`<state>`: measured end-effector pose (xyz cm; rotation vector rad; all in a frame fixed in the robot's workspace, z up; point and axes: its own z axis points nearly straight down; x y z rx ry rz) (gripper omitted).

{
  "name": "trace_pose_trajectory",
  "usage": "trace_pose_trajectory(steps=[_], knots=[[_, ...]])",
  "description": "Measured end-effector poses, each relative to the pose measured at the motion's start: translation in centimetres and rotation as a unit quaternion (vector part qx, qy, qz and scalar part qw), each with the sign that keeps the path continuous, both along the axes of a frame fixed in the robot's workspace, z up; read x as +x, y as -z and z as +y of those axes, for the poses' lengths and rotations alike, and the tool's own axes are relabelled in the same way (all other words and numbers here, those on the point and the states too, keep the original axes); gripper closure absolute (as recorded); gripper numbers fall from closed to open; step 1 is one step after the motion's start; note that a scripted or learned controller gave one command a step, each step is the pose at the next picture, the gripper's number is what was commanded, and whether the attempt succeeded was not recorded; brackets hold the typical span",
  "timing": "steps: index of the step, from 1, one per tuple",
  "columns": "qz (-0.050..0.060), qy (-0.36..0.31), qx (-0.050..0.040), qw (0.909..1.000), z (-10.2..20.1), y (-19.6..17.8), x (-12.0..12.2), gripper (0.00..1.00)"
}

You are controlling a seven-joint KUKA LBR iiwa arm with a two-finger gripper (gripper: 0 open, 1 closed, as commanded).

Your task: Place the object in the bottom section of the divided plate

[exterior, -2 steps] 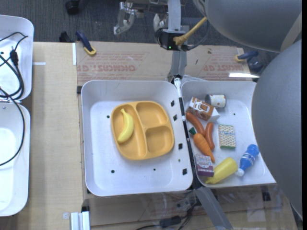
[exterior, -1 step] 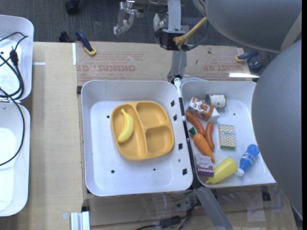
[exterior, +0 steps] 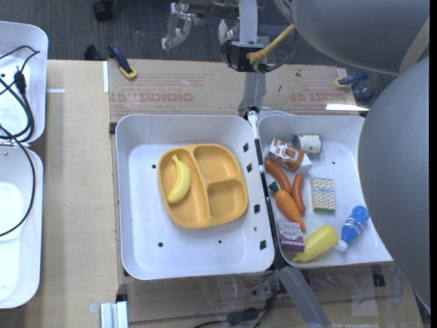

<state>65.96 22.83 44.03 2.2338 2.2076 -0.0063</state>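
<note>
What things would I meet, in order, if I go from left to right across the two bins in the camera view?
banana → yellow divided plate → orange carrots → cracker box → blue bottle. I leave out the carton, the can and the yellow squeeze bottle, because their places overlap with the others.

Arm: broad, smooth grey casing — rounded, matte.
Wrist hardware: bare metal brackets, a black block below.
Cable: yellow, curved — running from the black block toward the grey casing.
</note>
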Motion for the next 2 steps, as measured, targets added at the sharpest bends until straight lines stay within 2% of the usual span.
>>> trace_pose_trajectory(steps=[1, 2], knots=[[0.001, -0.198, 0.0004, 0.9801, -0.01, -0.01, 0.00, 0.00], [0.001, -0.199, 0.0005, 0.9801, 0.01, 0.00, 0.00, 0.00]])
